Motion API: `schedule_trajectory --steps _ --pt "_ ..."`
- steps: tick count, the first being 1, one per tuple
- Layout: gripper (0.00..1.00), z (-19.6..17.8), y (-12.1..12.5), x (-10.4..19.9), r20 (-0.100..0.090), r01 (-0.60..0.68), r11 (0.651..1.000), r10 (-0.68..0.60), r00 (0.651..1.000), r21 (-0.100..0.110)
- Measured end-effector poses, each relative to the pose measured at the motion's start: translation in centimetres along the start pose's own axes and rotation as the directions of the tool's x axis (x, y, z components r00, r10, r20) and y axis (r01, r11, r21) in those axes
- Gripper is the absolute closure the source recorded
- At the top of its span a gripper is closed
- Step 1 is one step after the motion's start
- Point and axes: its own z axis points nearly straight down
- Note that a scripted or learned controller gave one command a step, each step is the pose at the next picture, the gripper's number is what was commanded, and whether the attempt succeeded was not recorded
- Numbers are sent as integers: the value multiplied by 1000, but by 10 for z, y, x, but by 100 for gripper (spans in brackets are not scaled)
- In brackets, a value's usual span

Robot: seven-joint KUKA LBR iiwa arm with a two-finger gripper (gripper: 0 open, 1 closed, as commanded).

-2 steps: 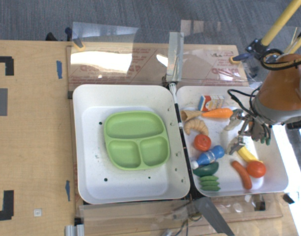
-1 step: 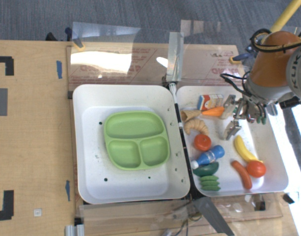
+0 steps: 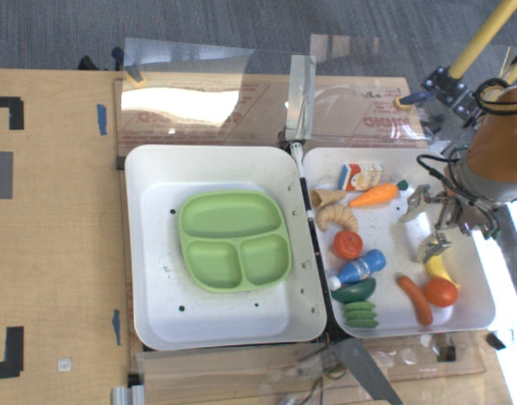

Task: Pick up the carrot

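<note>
The carrot (image 3: 374, 196), orange with a small green tip, lies in the upper middle of the right bin (image 3: 477, 310), pointing left. My gripper (image 3: 425, 223) hangs over the right part of the same bin, a short way right of and below the carrot's green end. Its two fingers (image 3: 417, 200) stand apart, open, and do not touch the carrot. A pale white patch shows on the bin floor between them, and I cannot identify it.
Around the carrot lie an orange-and-white carton (image 3: 360, 175), a croissant (image 3: 337, 218), a red tomato (image 3: 348, 244) and a blue bottle (image 3: 360, 267). Green vegetables (image 3: 357, 300), a red sausage (image 3: 415, 299) and a banana (image 3: 438, 267) lie nearer the front. The left bin (image 3: 148, 226) holds a green divided plate (image 3: 234, 240).
</note>
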Motion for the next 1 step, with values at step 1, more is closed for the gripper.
schedule_trajectory --steps 1 --pt "0 -1 26 -80 -1 -127 992 127 992 -2"
